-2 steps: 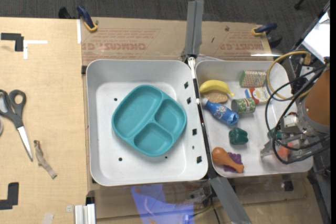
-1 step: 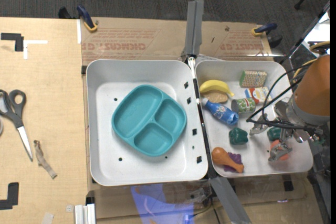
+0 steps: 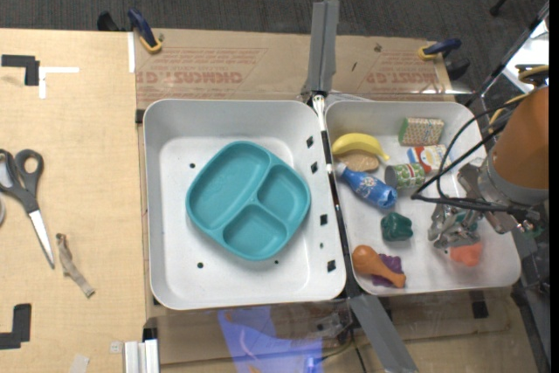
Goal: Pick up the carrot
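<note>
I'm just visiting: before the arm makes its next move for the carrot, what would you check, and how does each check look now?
1. Carrot in the right bin: ok.
2. Gripper near the carrot: ok, right beside it.
3. Carrot between the fingers: not ok, it lies just outside them.
4. Fingers open: cannot tell.
5. Neighbours apart: ok, the green toy sits away.
6. Cables free: cannot tell.

Seen from 1 fixed camera above the bench, angled down at a slant across 2 white bins: left bin (image 3: 157, 214) near centre frame, right bin (image 3: 419, 275) toward the right edge. Far enough back to take in cardboard backing (image 3: 227, 70) behind, dark floor beyond, and scissors (image 3: 26, 192) on the bench at far left. Arm (image 3: 524, 148) entering from the right.
</note>
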`<state>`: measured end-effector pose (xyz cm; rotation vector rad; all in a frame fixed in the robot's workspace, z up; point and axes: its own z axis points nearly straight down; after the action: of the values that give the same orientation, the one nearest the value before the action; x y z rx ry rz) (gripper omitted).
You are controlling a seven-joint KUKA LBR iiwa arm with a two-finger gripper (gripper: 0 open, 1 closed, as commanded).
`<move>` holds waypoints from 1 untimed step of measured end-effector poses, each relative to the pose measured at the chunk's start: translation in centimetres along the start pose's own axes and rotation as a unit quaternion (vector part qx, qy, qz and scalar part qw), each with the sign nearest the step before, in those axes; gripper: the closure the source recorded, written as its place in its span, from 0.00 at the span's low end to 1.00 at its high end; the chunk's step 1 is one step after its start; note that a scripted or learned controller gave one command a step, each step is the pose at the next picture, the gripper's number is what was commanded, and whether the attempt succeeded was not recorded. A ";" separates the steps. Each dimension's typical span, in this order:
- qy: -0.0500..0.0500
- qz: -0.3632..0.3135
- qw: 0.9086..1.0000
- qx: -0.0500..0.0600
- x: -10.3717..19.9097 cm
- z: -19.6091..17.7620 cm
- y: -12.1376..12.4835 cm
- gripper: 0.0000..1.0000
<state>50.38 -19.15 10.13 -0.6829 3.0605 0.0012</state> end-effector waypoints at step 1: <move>0.000 -0.173 0.985 0.000 -0.9 -5.8 -2.6 1.00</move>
<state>52.20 -21.11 15.96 -1.2031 2.8966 0.0000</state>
